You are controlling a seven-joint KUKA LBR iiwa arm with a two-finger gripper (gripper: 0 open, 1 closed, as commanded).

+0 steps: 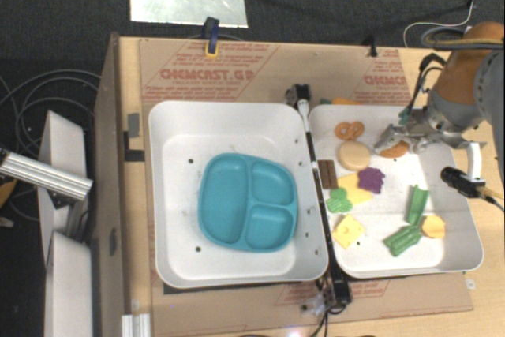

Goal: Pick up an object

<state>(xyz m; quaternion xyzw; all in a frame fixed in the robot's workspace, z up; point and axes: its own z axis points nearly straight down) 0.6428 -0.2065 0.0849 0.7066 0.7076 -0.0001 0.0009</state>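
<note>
While the gripper hangs low over the far part of the right bin, nothing looks lifted yet, so I would say the pick is at the reaching stage, with the grasp and the raise left to do. From this angle I cannot tell whether the pincer is spread or pressed together; its metal tips sit right at an orange piece, just beside the pretzel and the tan round cookie. Nearer than the pretzel lie a purple toy, a cheese wedge, green pieces and a yellow round piece, all crowded enough to be nudged. Well left of the pretzel, the teal divided plate rests in the left bin.
</note>
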